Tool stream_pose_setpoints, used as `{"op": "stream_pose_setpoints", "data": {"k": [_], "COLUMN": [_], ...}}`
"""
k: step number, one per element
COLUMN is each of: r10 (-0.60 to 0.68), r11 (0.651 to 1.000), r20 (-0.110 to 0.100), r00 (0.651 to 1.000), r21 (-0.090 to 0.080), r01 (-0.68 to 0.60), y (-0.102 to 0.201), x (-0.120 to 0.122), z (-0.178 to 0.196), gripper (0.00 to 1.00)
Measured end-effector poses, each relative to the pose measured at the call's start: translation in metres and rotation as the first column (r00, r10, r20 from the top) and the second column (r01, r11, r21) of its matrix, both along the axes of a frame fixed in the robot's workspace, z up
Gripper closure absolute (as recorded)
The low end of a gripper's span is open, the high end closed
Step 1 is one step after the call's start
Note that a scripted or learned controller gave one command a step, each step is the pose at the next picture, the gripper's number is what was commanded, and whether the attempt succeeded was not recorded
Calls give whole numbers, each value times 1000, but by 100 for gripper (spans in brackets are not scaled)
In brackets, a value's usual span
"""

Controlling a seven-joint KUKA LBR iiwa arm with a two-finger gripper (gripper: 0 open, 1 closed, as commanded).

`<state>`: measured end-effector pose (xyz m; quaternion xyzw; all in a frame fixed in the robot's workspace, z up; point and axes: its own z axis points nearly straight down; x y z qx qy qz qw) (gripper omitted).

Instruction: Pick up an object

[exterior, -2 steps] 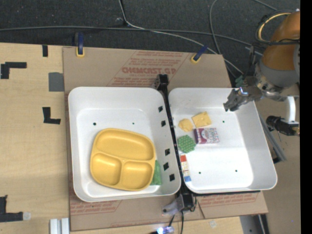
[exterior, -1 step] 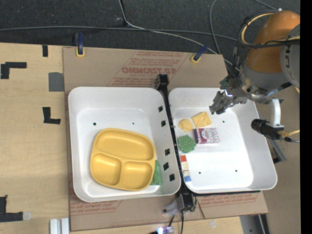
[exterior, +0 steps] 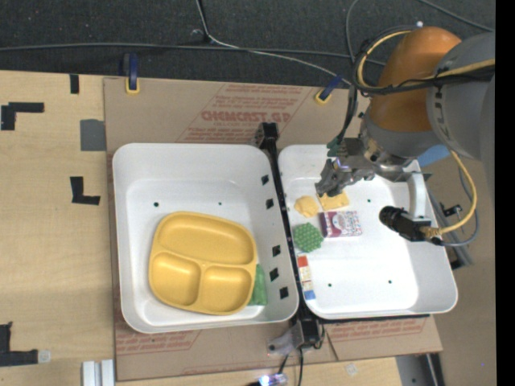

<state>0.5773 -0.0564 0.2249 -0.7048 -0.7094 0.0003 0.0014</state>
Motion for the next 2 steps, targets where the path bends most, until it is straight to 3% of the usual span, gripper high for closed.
{"op": "stream_pose_setpoints", "data": {"k": [2], "r10": [0], "r11": [1000], "r20": [-1], "r00": [1000], "r21": [-1], "r01": [0], "y": [101], "x": [-19], "z": [-5], "gripper": [100]}}
